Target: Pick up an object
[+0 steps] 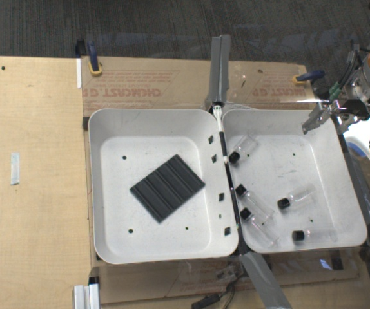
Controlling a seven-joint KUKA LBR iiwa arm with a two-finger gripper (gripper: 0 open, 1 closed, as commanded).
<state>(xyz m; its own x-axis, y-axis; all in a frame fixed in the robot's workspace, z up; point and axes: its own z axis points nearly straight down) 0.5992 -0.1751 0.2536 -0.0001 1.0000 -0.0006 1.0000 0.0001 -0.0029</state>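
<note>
Camera view: gripper, grip state unclear, above right bin; vials scattered below.

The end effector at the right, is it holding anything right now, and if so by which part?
Nothing is held. The end effector hangs over the right bin's upper right corner with nothing between its fingers; the small clear bottles lie on the bin floor.

Two bins sit side by side on the worktop. The left bin holds a ribbed slab, lying askew near its middle. The right bin holds several vials: one near the divider at the rear, two by the divider toward the front, one mid-bin and one at the front. The end effector hangs over the right bin's rear right corner.
</note>
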